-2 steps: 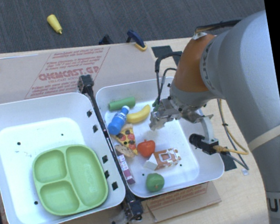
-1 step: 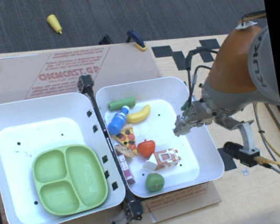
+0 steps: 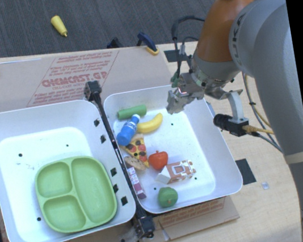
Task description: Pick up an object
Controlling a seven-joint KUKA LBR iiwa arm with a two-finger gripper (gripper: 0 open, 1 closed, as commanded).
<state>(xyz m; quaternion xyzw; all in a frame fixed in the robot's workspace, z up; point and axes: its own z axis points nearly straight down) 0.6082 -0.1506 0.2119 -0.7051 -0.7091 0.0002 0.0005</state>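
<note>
Pincer [image 3: 174, 103] over right bin's [image 3: 217, 152] far edge, nothing seen between its fingers; spread or pressed together, cannot tell

Right bin holds objects along its left side: green cucumber [image 3: 131, 112] at far left corner, blue bottle [image 3: 127, 131] just nearer, banana [image 3: 150, 124] beside it near the pincer, pizza slice [image 3: 137, 148], red tomato [image 3: 158, 160], small carton [image 3: 180, 170], green apple [image 3: 167, 196] at near edge. Left bin [image 3: 2, 142] carries a green divided tray [image 3: 75, 193]. Yellow piece [image 3: 58, 25] lies on the floor beyond the bench

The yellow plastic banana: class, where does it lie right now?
The yellow plastic banana lies in the right white bin, near its far end, between the blue bottle and the gripper.
</note>
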